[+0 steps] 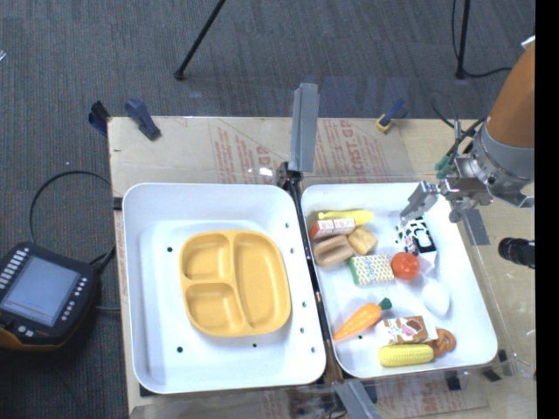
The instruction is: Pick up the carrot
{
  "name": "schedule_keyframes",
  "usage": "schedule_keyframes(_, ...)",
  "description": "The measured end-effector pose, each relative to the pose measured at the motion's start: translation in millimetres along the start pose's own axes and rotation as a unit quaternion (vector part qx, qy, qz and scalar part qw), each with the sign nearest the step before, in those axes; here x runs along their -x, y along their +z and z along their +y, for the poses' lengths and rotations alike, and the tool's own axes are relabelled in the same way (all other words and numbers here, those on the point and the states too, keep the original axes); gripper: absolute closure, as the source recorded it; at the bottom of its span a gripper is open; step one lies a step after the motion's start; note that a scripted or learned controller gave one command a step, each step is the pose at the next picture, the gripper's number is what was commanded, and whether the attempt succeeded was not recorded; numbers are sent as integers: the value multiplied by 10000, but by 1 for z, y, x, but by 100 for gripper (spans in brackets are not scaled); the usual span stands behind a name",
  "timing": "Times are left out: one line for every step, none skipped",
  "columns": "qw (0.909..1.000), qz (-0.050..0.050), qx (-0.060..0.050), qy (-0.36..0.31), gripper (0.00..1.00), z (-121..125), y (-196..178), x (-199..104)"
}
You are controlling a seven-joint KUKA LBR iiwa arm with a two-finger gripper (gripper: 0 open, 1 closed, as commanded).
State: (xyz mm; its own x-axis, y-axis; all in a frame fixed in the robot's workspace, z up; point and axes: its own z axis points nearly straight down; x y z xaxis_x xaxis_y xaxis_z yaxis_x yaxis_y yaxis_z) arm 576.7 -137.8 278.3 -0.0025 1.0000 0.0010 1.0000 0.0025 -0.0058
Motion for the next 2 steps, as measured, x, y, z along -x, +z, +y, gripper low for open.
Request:
schedule_keyframes(9999, 15, -61, 82, 0, -61, 104, -35)
schedule_keyframes(9983, 13, -12, -584, 0, -98, 194, -41)
